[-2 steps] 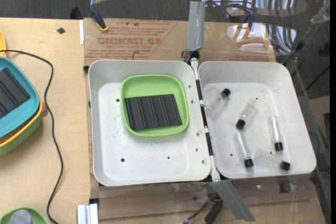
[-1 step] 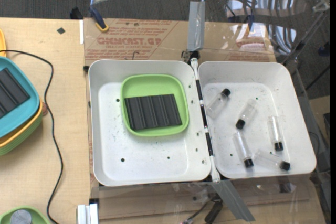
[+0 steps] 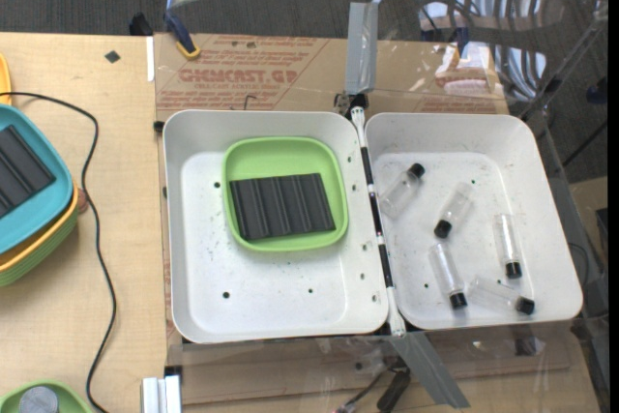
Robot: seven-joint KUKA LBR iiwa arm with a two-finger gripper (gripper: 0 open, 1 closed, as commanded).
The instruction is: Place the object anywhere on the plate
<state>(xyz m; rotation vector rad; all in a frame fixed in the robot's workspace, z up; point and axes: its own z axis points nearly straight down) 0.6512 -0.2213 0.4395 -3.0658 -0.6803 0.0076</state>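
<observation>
Nearby, vials (image 3: 455, 213) beside plate (image 3: 284, 195).

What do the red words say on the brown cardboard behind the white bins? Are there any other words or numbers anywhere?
"CHEMCAST.GP" is how the large red print on the cardboard sheet seems to read, though it is faint and partly under glare, so I am not sure of it.
The smaller red lines above and below it are too blurred to read.
The plate, the vials and the bins bear no writing that I can see.
</observation>
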